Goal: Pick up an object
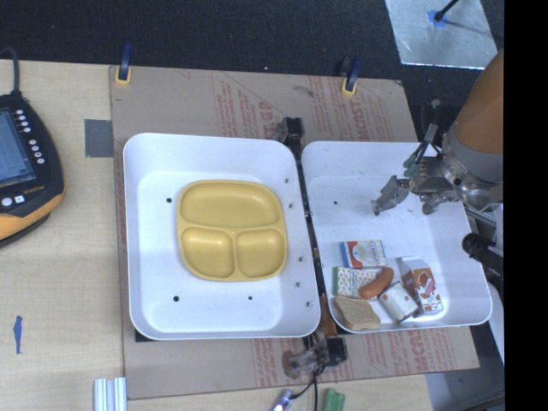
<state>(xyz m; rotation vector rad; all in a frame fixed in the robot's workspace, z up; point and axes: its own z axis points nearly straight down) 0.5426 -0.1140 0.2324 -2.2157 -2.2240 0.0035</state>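
Camera view: wooden bench (60,298) on dark floor, tool (402,197) spread open, holding nothing.

Light wood surface (60,306), brown cardboard sheet (257,110) laid over its middle, held at the far edge by two yellow-and-blue clamps (124,65). Dark carpeted floor (214,15) beyond, with a pale square patch (437,20) top right. Orange-rimmed teach pendant (21,169) sits at the left edge. Even overhead light, soft shadows.
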